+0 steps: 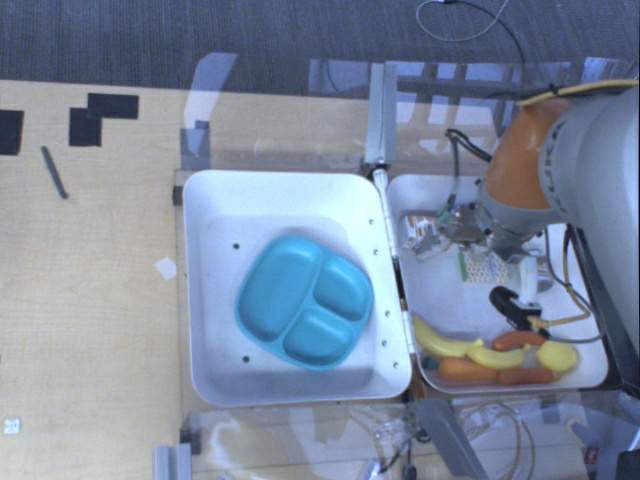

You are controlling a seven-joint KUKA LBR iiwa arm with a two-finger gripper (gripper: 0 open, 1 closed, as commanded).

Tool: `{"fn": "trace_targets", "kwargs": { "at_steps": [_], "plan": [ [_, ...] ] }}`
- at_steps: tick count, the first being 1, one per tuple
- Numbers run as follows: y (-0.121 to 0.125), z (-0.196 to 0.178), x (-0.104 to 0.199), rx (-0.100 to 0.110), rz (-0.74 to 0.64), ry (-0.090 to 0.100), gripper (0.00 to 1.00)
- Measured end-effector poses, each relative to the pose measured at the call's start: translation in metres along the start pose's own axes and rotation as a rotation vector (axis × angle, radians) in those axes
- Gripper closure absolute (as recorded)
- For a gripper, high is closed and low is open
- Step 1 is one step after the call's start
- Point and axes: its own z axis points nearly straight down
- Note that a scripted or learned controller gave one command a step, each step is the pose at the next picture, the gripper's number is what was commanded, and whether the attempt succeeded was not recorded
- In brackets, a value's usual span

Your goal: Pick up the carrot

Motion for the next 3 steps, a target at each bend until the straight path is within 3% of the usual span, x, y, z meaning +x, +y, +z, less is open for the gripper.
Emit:
{"fn": "trace_targets", "kwargs": {
  "at_steps": [1, 2, 3],
  "plan": [
    [0.003, -0.011, -0.001, -0.009, -0.002, -0.004, 1.0],
    [-0.037, -0.06, -0.016, 0.02, -0.179, 0.009, 1.0],
    [0.007, -0.026, -0.045, 0.021, -0.133, 0.008, 1.0]
  ]
}}
